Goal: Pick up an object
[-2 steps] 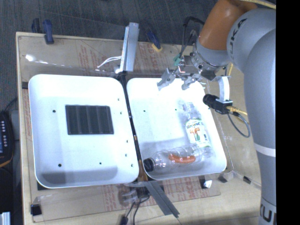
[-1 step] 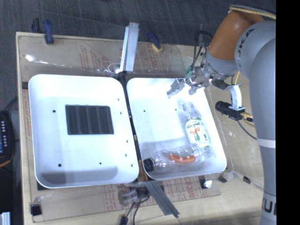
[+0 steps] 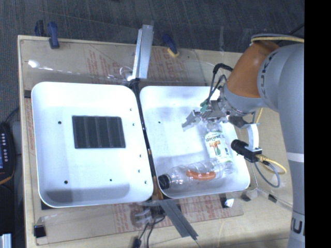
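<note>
Two clear plastic bottles (image 3: 207, 161) lie at five o'clock in the right bin (image 3: 160, 138); the gripper (image 3: 199, 119) hovers above, spread and empty, needing descent.

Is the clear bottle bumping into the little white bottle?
Cannot tell. In the camera view the clear bottle and white bottle meet near the bin's corner, but no plain gap or contact shows.

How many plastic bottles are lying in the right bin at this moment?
2. One clear bottle with a black cap lies along the near wall of the right bin; one labelled bottle lies just below the gripper. The arm may hide more.
</note>
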